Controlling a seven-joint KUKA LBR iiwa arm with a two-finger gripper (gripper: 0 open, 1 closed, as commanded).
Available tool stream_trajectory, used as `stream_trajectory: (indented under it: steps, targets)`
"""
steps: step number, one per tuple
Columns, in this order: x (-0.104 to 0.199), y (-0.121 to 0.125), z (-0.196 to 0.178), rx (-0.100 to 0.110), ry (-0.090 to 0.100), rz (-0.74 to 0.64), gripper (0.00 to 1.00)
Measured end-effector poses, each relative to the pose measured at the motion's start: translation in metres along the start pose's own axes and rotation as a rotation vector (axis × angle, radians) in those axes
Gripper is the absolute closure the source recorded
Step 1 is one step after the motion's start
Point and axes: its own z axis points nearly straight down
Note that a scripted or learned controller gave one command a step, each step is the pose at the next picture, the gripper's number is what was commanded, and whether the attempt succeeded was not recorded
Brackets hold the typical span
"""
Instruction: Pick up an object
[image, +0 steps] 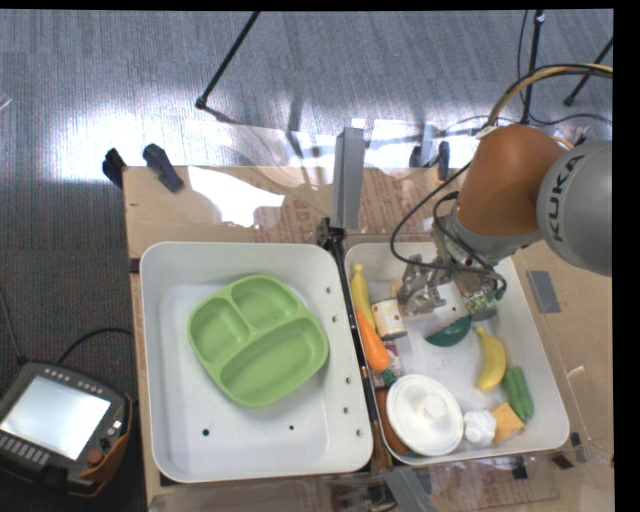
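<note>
- A handheld control pendant with a pale screen lies on the dark floor at about eight o'clock of the view.
- The left shallow white plastic bin holds a light green plastic plate with three compartments, lying flat and turned at a slant near the bin's middle.
- The right shallow white plastic bin sits just beside the left one, their rims meeting along the centre.
- Along its nine o'clock wall lie a slim yellow corn-like piece and, just below, an orange plastic carrot; a small cream can with a label stands touching them.
- At six o'clock of this bin sits a round white lidded bowl, with a small white crumpled ball just beside it at its three o'clock.
- A dark green curved bowl-like piece lies near the bin's centre.
- The grey metal two-finger gripper hangs over the bin at about eleven o'clock of that piece; whether it is spread or closed, I cannot tell.
- A yellow plastic banana lies at three o'clock of the centre, with a green pickle-shaped toy and an orange wedge block below it.
- The grey arm with its orange band reaches in from two o'clock.
</note>
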Motion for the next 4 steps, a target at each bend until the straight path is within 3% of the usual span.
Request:
stream_trajectory:
  steps: [1, 2, 3, 4]
  targets:
    - [0.014, -0.049, -0.071, 0.002, 0.01, -0.015, 1.0]
    - [0.016, -0.047, -0.066, -0.004, 0.017, -0.015, 0.0]
    - [0.044, 0.001, 0.004, -0.002, 0.019, -0.02, 0.0]
    - [0.0, 0.028, 0.018, -0.007, 0.019, -0.109, 0.0]
